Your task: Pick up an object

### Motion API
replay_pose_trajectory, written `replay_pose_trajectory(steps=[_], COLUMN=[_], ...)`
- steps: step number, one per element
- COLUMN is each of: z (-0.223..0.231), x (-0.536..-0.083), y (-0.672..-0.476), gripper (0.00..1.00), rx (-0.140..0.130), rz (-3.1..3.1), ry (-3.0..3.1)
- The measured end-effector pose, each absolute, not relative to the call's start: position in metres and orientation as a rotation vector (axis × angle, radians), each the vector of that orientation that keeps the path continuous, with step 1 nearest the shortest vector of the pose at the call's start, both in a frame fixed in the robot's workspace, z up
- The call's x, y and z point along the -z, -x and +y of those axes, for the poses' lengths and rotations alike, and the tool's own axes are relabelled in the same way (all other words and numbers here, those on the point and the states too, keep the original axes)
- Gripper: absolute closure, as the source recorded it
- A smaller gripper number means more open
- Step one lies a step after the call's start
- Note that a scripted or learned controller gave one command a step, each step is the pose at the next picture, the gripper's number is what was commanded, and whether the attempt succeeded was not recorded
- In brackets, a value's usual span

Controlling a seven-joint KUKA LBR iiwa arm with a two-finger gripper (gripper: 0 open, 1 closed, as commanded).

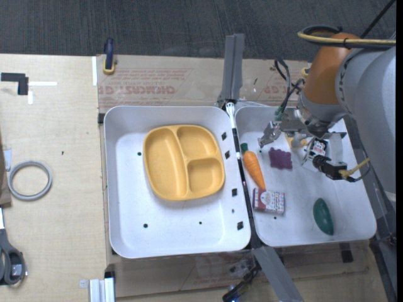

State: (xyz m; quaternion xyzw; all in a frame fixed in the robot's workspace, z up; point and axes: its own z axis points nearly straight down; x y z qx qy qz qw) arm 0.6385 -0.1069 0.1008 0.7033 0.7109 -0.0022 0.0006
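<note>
My gripper [291,141] hangs open over the back of the right bin [352,231], below the orange band of the wrist. Nothing sits between its fingers. Just in front of it lies a purple block [281,158], close under the fingertips but not gripped. An orange carrot [254,169] lies along the bin's left wall. A red and white small box [269,201] rests in front of the carrot. At the front right of the same bin is a dark green oval object [323,216].
The left bin [126,231] holds a yellow divided plate [184,161]. A grey divider post [232,68] stands between the bins at the back. A roll of tape [28,180] and scissors [9,263] lie on the bench at the left.
</note>
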Motion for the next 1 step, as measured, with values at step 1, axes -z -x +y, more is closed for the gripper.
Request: replay_pose_trajectory(steps=[1], z=[-0.1175], x=[-0.0908], y=[-0.6059], gripper=[0.00], rx=[0.005], rz=[2.063], ry=[-2.371])
